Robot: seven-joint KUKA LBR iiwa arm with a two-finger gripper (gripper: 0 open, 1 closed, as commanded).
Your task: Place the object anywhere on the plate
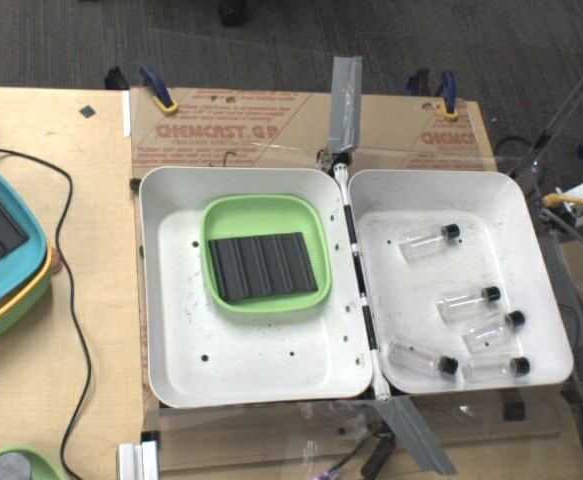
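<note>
A green square plate [264, 224] sits in the back half of the left white bin [171, 358], with a dark ribbed mat [262, 267] lying on it. Several clear vials with black caps lie scattered in the right white bin [531, 228]. One vial [429, 240] rests near the back of that bin, another [466, 303] in its middle, and a third [421, 360] at the front left. Two more lie close together near the front right corner.
A teal and green stack of dishes [6, 268] holding another dark mat stands at the left edge of the wooden table. A black cable [71, 298] trails beside it. Cardboard [231, 123] with blue clamps lies behind the bins.
</note>
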